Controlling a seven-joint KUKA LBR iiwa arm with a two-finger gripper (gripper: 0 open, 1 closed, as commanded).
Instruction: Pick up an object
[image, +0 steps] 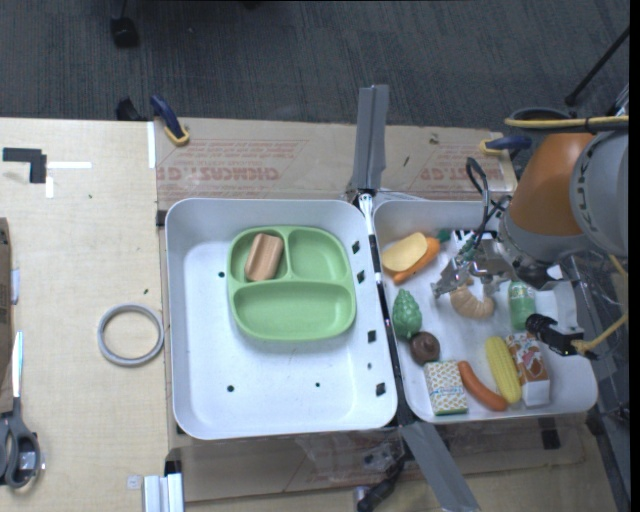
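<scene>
The gripper (462, 275) hangs low in the right bin (575, 400), directly over the croissant (474, 303) and close above it; whether its jaws are apart or together cannot be told, since dark metal and cables blur together there. All other places are given relative to that croissant. Up and to its left lies a yellow wedge on an orange piece (410, 255). To its lower left sit a green leafy piece (406, 313) and, further down, a brown round one (425, 347). Just to its right stands a small green bottle (520, 303). Below it lie a corn cob (502, 367), a carrot (482, 387) and 2 small cartons (446, 388). Far to its left, in the left bin (200, 400), a green 3-part tray (293, 310) holds a tan roll (264, 256) in its upper left compartment. On the worktop (75, 250) farther left lies a grey ring (130, 333).
</scene>
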